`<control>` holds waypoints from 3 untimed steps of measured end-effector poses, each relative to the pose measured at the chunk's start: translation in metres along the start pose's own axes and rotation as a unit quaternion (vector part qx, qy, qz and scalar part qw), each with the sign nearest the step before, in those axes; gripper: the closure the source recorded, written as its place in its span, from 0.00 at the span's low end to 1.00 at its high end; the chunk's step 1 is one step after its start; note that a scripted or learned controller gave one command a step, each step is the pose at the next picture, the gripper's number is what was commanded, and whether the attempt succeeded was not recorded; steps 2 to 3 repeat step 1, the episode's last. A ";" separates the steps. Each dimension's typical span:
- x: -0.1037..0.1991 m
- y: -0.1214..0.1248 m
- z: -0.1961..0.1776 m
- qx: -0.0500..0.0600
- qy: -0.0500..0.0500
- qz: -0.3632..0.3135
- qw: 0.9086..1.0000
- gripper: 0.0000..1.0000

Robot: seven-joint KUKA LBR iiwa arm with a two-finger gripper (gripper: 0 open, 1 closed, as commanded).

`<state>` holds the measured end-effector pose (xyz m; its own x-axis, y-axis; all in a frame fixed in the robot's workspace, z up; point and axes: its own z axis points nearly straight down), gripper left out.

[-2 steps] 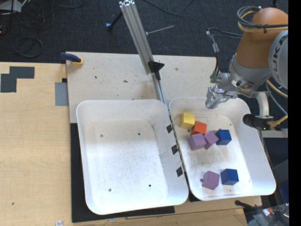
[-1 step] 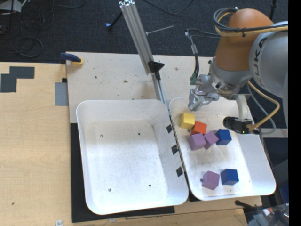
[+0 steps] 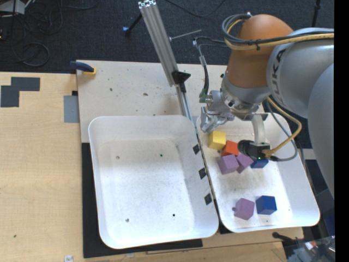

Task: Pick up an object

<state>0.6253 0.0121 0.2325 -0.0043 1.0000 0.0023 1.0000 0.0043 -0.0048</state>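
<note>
Here, no writing is readable; my arm bends down, gripper beside the yellow cube; its opening I cannot tell.

White bins. Yellow cube, orange cube, purple cubes, blue cube. Grey arm, orange-banded. Pale wood surface.

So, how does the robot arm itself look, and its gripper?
The arm is grey, with thick rounded links and an orange band above the wrist. Yellow and black cables loop beside it. The gripper is small, metallic silver-grey.
</note>
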 end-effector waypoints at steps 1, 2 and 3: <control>0.057 -0.018 0.010 0.001 0.000 0.000 1.000 1.00; 0.057 -0.018 0.010 0.001 0.000 0.000 1.000 1.00; 0.057 -0.018 0.010 0.001 0.000 0.000 1.000 1.00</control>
